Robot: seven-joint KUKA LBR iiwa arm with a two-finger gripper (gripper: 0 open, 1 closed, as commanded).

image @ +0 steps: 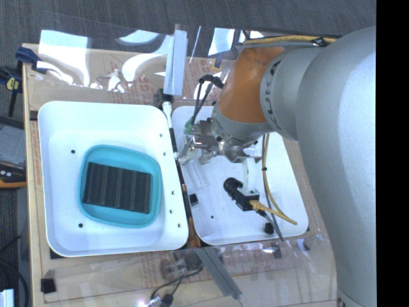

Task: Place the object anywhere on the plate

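Teal plate (120,185) with dark ribbed centre; white bins (54,133); grey arm (319,107), orange band (246,85); yellow cable (273,200).

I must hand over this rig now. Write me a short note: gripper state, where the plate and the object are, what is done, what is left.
Gripper: low over the right bin, near its left wall; open or shut cannot be told.
Plate: light blue, with a dark ribbed centre, in the left bin; no object lies on it.
Object: a small dark item lies on the right bin's floor, likely the object.
Done: nothing placed.
Left: grasp, carry over, put on plate.
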